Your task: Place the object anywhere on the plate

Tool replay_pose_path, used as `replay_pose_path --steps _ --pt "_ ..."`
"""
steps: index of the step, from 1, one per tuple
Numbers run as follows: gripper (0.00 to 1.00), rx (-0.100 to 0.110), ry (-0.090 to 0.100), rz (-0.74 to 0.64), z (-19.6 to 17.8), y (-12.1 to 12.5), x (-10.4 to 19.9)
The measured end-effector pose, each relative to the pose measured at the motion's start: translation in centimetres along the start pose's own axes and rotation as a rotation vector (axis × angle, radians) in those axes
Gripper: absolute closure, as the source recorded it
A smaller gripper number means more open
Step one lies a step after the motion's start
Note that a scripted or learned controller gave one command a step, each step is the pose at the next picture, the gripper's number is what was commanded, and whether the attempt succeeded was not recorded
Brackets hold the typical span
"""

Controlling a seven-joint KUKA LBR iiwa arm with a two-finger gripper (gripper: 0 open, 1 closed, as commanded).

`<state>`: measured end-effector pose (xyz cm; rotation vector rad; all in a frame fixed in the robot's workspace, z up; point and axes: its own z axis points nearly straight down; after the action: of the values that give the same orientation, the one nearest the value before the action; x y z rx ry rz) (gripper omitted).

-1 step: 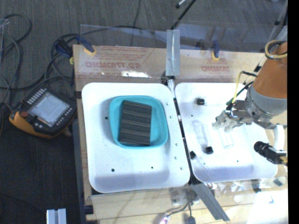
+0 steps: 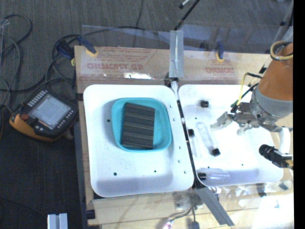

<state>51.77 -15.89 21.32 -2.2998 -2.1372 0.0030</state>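
A dark grey ribbed block (image 2: pixel 138 125) lies flat on the teal plate (image 2: pixel 164 133), which sits in the left white bin (image 2: pixel 100 171). My gripper (image 2: pixel 232 124) hangs over the right bin (image 2: pixel 248 171), well to the right of the plate and apart from the block. Its fingers are spread open with nothing between them.
In the right bin lie a clear tube (image 2: pixel 205 135) with a black cap (image 2: pixel 215 151), a small black piece (image 2: pixel 204 103) near the back, and another clear tube (image 2: pixel 217 175) along the front wall. A teach pendant (image 2: pixel 45 114) rests on the floor at the left.
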Motion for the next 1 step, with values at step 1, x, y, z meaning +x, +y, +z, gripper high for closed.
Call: replay_pose_path --steps 1 --pt "0.0 0.002 0.001 0.285 1.84 -3.4 0.74"
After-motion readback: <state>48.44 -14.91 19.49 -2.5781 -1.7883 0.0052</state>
